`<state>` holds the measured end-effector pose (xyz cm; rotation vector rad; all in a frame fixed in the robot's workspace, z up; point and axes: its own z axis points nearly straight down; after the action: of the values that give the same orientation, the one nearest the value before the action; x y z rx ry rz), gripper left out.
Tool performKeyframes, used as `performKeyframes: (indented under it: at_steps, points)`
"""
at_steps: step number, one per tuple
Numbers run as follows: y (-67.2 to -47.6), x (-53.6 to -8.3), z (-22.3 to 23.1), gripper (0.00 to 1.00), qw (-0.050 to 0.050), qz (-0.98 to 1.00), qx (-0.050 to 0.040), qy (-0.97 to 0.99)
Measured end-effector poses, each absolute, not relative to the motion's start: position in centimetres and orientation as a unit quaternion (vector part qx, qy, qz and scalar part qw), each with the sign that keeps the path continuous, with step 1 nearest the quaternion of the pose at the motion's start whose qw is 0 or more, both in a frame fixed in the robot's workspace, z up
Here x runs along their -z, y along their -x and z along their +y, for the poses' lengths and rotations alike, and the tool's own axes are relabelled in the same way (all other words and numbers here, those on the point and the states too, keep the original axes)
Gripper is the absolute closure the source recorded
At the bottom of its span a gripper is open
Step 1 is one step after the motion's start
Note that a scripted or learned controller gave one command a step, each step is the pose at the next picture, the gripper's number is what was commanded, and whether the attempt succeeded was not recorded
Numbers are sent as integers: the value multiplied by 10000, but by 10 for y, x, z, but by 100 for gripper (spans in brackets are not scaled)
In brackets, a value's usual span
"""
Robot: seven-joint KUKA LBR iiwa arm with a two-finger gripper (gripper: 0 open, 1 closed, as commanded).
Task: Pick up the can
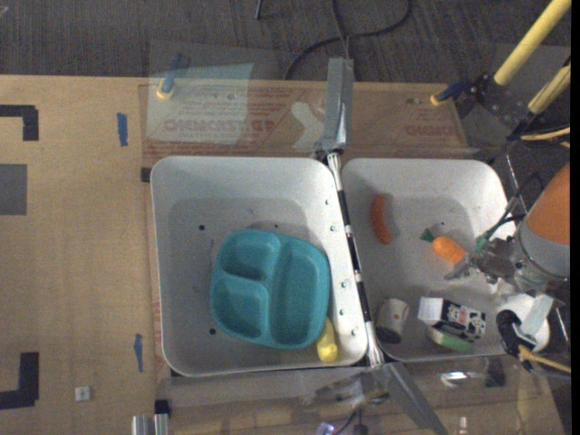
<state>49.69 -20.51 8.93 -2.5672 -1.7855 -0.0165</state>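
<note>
- Two white bins sit side by side on the bench; the left bin point(181, 198) carries a teal divided plate point(270, 288) that takes up its lower middle, with bare floor above it and along its left wall.
- A small yellow piece point(327, 343) lies squeezed between the plate's lower right edge and that bin's right wall.
- The right bin point(426, 179) is more crowded along its lower edge — the can point(393, 318) lies near the lower left corner, close to the divider between the bins, and looks tipped on its side.
- Just to the can's right is a small black-and-white carton point(453, 316), with a green-rimmed object point(450, 337) below it, touching or nearly so.
- An orange sausage shape point(381, 219) lies by itself in the upper left of that bin; open floor spreads across the top.
- A toy carrot point(446, 247) lies right of centre.
- The arm comes in from the right, its orange band over the bin's right wall, and the gripper point(478, 263) reaches leftward just beside the carrot — well apart from the can.
- I cannot tell how the tool is set or whether it has hold of anything.
</note>
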Motion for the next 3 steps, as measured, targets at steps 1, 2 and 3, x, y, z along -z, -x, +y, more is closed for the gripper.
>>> performKeyframes:
  at_steps: [1,2,3]
  points:
    - [-497,-98,-210,100,-11,-5705,33,8213]
    - [-480,-156,-210,100,-13,-6906,1,7232]
    - [-480,-156,-210,0,-13,-6904,2,7234]
